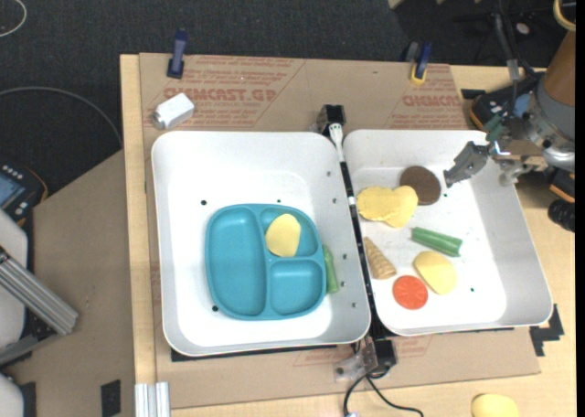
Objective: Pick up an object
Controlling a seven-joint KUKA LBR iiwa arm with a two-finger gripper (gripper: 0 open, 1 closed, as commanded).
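The brown disc (420, 184) lay upper right in the right bin (512, 251), touching a yellow piece (387, 205). The gripper (462, 168) hovered just right of it; whether its fingers were open I could not tell. A descent risked clipping the disc's edge and nudging it aside.

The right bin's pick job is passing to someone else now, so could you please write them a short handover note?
Gripper: over the right bin's upper right part, nothing seen held; open or shut unclear.
Right bin: brown disc, yellow piece, green stick, cone, red disc, yellow lump.
Left bin: blue tray holding a yellow piece.
Done: nothing lifted. Left: grasp and lift one object.
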